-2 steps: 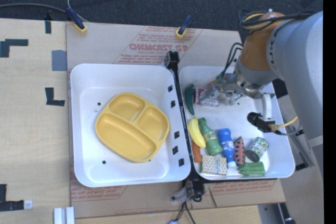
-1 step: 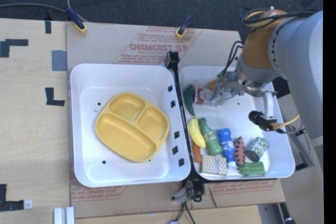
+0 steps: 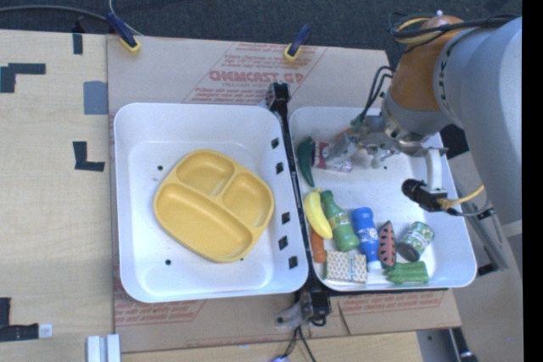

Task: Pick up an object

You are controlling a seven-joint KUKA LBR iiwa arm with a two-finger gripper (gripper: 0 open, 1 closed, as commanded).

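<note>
While the jaws (image 3: 339, 153) hang low in the right bin (image 3: 462, 263) near a small packet (image 3: 327, 155), I cannot tell their opening; crowded toys (image 3: 365, 237) nearby may cause a miss.

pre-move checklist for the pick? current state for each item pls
1. Hand over the right bin: ok, upper part.
2. Object between its fingers: cannot tell; a red-and-white item lies at the tips.
3. Targets available: ok; banana, green bottle, blue bottle, can lie in the lower part.
4. Targets spaced apart: not ok, tightly packed.
5. Left bin: ok, holds yellow divided plate.
</note>
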